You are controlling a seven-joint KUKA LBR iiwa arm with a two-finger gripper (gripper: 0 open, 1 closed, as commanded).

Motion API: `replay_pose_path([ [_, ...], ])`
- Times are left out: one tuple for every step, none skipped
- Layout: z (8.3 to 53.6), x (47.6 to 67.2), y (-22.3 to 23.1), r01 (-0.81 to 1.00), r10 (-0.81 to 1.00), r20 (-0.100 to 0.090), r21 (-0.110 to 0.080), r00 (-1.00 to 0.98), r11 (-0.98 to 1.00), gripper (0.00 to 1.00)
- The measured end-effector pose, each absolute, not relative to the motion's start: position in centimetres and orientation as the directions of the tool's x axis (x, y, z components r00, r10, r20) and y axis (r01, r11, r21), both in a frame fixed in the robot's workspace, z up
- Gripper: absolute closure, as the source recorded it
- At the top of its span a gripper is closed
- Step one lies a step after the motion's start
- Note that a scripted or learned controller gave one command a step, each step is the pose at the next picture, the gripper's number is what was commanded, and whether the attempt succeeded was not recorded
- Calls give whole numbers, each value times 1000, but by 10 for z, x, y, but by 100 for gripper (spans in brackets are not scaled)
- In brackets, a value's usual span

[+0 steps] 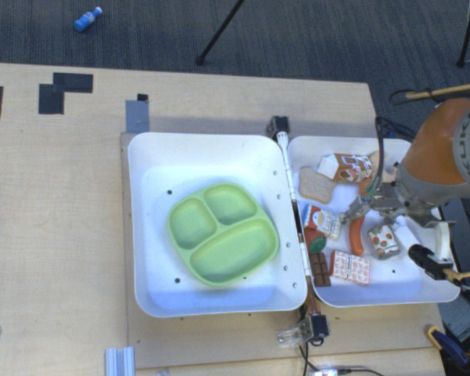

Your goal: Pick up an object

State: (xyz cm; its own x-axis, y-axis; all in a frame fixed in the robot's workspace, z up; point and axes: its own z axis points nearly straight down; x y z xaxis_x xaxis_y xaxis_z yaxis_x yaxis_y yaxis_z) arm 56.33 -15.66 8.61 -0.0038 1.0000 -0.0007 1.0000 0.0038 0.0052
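The right bin (392,294) holds several small toy food items. Among them are a tan toast slice (316,185), a brown-and-white packet (352,166), an orange sausage-shaped piece (356,236), a dark chocolate bar (320,269), a red-and-white packet (350,267) and a strawberry-print box (383,241). My gripper (366,207) hangs low over the middle of this bin, just above the orange piece and left of the strawberry-print box. The wrist and the arm's orange band (442,151) hide the bin's right part.
The left bin (153,210) carries a green three-compartment plate (223,232) at its centre. A raised divider with clips (291,210) separates the two bins. Black cables (435,261) trail along the arm at the right bin's right edge. Bare wooden bench spreads to the left.
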Motion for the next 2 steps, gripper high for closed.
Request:
replay_pose_path([
  [98, 565, -156, 1000, 1000, -1, 11, -4, 5, 100],
  [166, 556, -109, 1000, 1000, 0, 4, -5, 5, 100],
])
